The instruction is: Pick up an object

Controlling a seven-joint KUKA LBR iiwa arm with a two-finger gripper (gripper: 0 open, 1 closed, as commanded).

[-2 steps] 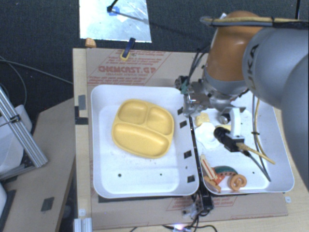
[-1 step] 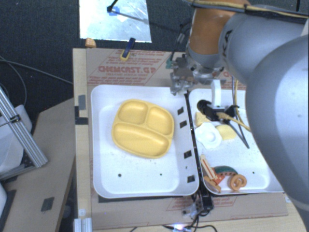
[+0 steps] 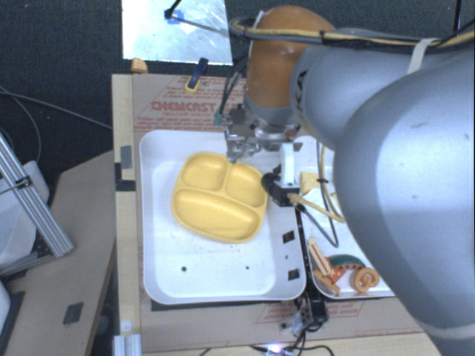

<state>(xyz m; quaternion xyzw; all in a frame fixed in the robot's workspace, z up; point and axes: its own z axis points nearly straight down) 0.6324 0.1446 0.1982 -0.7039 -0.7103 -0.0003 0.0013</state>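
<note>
Dark floor and cables frame your bench, with a cardboard sheet (image 3: 178,106) printed in red lettering under two shallow white bins. Your left bin (image 3: 159,273) carries a yellow divided plate (image 3: 219,199), three compartments, sitting tilted toward the bin's upper right. Look along the far edge of that plate: your gripper (image 3: 237,148) is down there, right at the plate's top rim, just about touching it or hovering over it, and from this angle you cannot tell which. How far its grip is parted you cannot tell either; the wrist hides it, and nothing shows clamped in it.

Your arm (image 3: 386,139) sweeps in big and grey from the right, orange band (image 3: 278,54) above the wrist, yellow and black cables running along it. It covers most of the right bin (image 3: 371,291). In that bin's visible near corner you have a small cluster: an orange ring-shaped piece (image 3: 365,279), a teal item (image 3: 345,261) behind it, and pale orange sticks (image 3: 320,262) lying beside them, all close together.

Up behind the bench sits a shiny silver sheet (image 3: 174,21), and a small blue and yellow object (image 3: 197,75) rests on the cardboard.
</note>
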